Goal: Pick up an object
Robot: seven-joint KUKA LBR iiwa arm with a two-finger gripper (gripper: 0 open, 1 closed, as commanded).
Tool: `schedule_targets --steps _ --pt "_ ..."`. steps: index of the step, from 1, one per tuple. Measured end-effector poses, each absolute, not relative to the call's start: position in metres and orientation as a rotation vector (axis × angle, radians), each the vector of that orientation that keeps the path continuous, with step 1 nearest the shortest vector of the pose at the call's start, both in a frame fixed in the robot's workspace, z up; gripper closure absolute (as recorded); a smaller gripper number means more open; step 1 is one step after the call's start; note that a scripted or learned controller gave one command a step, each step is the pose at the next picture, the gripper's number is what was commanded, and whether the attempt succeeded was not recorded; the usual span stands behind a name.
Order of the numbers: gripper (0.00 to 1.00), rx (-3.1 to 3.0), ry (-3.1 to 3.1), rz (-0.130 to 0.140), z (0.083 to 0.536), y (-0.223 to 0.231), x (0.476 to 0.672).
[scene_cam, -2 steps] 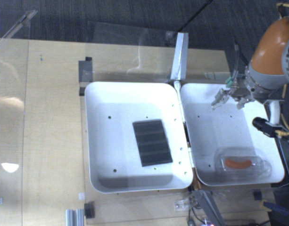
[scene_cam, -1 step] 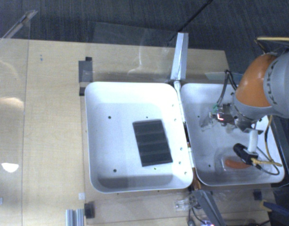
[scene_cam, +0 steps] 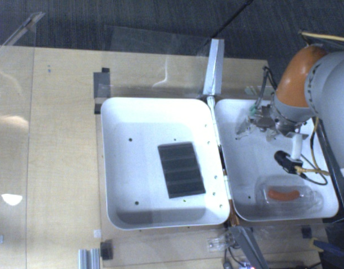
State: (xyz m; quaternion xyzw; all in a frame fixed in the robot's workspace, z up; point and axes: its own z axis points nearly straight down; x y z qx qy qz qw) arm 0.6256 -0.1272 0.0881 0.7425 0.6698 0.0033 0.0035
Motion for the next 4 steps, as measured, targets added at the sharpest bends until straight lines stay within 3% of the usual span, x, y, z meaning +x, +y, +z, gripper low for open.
schedule_targets --steps 1,2,3,4 --pt "0.00 2.334 2.096 0.005 0.140 -0.198 0.605" --pt "0.00 2.307 2.121 0.012 0.090 -0.158 0.529" --pt "0.00 2.416 2.009 0.003 0.099 -0.085 0.520" --pt "0.00 2.317 2.108 0.014 0.089 -0.117 0.582"
